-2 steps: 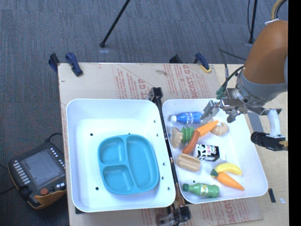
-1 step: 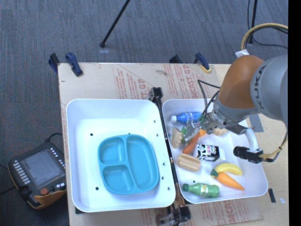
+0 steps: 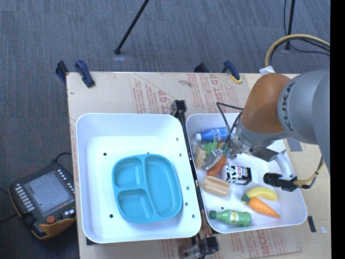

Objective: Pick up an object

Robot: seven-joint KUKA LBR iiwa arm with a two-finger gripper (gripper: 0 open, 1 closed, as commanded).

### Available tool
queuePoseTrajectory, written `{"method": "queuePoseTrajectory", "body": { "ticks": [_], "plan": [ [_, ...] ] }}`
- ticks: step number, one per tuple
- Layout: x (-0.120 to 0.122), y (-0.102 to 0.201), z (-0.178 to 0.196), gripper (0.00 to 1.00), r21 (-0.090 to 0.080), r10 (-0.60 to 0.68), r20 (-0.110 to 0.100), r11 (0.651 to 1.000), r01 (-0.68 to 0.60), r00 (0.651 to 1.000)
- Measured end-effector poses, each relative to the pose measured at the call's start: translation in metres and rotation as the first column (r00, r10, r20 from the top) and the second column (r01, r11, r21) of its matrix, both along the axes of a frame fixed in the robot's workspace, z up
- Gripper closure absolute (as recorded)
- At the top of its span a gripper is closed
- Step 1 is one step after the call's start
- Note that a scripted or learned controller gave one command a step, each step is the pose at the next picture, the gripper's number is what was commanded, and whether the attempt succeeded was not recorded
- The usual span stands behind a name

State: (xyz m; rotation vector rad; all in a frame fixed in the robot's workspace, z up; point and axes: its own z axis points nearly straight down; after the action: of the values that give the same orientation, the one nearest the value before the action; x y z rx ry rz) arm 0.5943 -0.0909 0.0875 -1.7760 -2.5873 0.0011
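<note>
My tool (image 3: 220,154) sits low in the right bin (image 3: 295,209) over an orange carrot (image 3: 216,166), perhaps touching; its grip I cannot tell.

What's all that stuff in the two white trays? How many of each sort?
Blue divided plate, in the left bin: 1
Bottles (blue, green): 2
Carrots (one, another by the gripper): 2
Banana: 1
Hot dog bun: 1
Black-and-white carton: 1
Total: 8 that I can tell apart; a few more are hidden beneath the gripper.

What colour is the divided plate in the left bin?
The divided plate is light blue, plain with no pattern; the camera view shows it clearly in the left bin.
</note>
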Motion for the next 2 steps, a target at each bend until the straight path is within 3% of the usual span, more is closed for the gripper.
{"method": "queuePoseTrajectory", "body": {
  "ticks": [1,2],
  "plan": [
    [0.0005,0.0000,0.0101,1.00,0.000,-0.005,0.000,1.000,0.005,1.000],
    [0.0004,0.0000,0.0100,0.00,0.000,-0.004,0.000,1.000,0.004,1.000]
  ]
}}
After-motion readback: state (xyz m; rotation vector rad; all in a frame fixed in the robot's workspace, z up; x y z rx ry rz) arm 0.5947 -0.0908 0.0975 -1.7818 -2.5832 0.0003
